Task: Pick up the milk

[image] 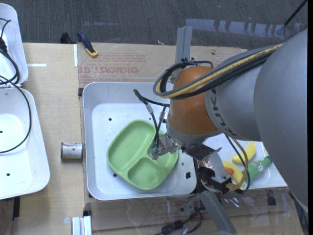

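Fingers of the two-finger gripper (155,152) are bunched in a small metal cluster seen from above, and I cannot tell whether they stand wide or narrow. The gripper sits low over the light green plastic divided plate (128,151), at the ridge between its 2 compartments near the plate's right edge. That plate lies in the shallow white bin (93,131). Right of the plate, half hidden under the grey arm, lies a small white-and-red object (211,161) — possibly the milk, though too covered to be sure. Further right of the plate are a yellow banana (246,153) and a green bottle (257,166). Left of the plate, outside the bin — a short metal can (72,151) on its side.
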Motion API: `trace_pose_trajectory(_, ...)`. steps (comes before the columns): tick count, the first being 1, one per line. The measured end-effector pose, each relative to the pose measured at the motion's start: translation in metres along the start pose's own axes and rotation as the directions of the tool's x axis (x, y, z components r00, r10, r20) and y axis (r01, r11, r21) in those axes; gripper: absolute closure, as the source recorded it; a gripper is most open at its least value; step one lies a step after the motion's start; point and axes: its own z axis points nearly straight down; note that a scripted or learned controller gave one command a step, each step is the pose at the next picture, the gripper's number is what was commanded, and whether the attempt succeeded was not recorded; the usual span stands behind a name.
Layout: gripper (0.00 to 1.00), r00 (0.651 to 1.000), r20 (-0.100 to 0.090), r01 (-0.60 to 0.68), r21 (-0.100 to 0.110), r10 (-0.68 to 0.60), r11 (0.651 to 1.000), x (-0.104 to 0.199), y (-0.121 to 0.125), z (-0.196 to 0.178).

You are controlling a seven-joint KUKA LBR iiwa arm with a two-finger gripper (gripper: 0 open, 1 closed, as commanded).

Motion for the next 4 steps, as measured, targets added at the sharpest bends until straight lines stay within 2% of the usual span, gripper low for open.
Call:
trace_pose_trajectory(1, 0.0, 1.0, 0.0, -0.001, -0.001, 0.001, 1.0, 0.0, 0.0, 0.0)
trace_pose_trajectory(2, 0.0, 0.99, 0.003, 0.142, -0.014, -0.142, 0.99, 0.036, 0.019, 0.065)
trace_pose_trajectory(3, 1.0, 0.992, 0.017, 0.128, -0.019, -0.127, 0.992, 0.027, 0.019, 0.055)
trace_pose_trajectory(4, 1.0, 0.997, 0.002, 0.082, -0.003, -0.082, 0.997, 0.049, 0.035, -0.008)
